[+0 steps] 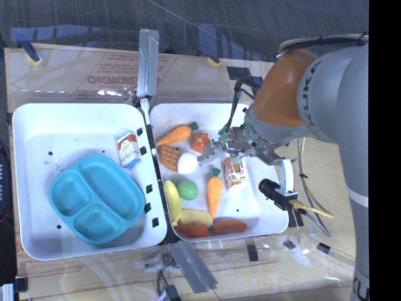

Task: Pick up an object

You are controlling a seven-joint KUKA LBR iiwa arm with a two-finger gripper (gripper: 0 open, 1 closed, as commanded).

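The arm reaches in from the right and its end effector (pixel 219 148) hangs low over the right bin (pixel 266 215), which sits on the desk. I cannot tell how wide it is open, and nothing shows between its tips, so it has no toy that I can see.

The right bin is full of play food. A small brown and white carton (pixel 234 172) lies just under the end effector, close to a small carrot (pixel 214 195). Near them are a white egg (pixel 187 163), a green ball (pixel 187 189), a red strawberry (pixel 200 142), a big carrot (pixel 175 134) and a waffle (pixel 168 157). A banana (pixel 171 199) and a sausage (pixel 229 226) lie by the front wall.

The carton looks light and stiff (a good pick, I think), so take it across its flat sides. The egg and ball look smooth and may roll away.

The toys sit close, so there is little room beside them. The middle is safer than the walls. The left bin (pixel 31 124) holds a blue tray (pixel 96 197) and a small box (pixel 128 149)
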